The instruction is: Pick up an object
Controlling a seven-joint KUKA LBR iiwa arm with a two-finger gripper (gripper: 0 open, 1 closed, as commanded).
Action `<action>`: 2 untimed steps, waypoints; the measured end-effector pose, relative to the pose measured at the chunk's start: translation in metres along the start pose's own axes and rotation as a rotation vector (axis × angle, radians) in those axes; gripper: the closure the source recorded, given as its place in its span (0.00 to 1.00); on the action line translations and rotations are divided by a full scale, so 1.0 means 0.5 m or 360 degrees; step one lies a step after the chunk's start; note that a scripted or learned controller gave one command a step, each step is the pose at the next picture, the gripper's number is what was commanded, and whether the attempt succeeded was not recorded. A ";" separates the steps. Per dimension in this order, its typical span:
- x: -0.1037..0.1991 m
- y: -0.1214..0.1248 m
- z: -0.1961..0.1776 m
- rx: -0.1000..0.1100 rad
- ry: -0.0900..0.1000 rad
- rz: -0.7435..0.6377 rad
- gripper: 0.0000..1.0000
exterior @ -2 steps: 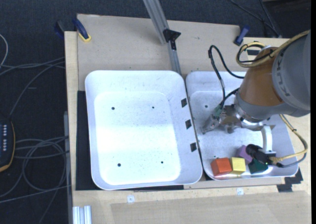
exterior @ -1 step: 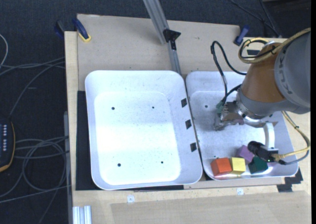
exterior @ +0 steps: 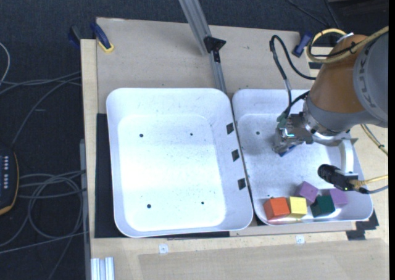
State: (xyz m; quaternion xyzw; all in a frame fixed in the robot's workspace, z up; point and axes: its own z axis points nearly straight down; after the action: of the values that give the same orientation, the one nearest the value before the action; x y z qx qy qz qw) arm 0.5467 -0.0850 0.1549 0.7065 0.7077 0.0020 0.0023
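Observation:
My gripper (exterior: 285, 142) hangs low over the upper middle of the right bin (exterior: 262, 171), pointing down at the bin floor. A small blue bit (exterior: 281, 152) peeks out just below it; I cannot tell whether it is held. At the bin's near edge lie an orange block (exterior: 277, 207), a yellow block (exterior: 298, 206), a dark green block (exterior: 321, 206) and two purple blocks (exterior: 308, 190) (exterior: 339, 198). The blocks sit well below the gripper in the view, apart from it.
The left bin (exterior: 166, 161) lies beside the right one, with black clips (exterior: 235, 154) on the shared rim. A grey metal pole (exterior: 197, 20) slants in from the top. Cables (exterior: 281, 63) trail behind the arm.

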 end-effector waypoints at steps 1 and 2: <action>0.000 0.005 -0.108 -0.0003 -0.0001 0.0000 1.00; 0.097 0.061 -0.143 0.0002 0.0003 -0.0009 1.00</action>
State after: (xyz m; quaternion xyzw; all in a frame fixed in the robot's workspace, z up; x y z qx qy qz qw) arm 0.5768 -0.0365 0.2263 0.7045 0.7097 0.0022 0.0012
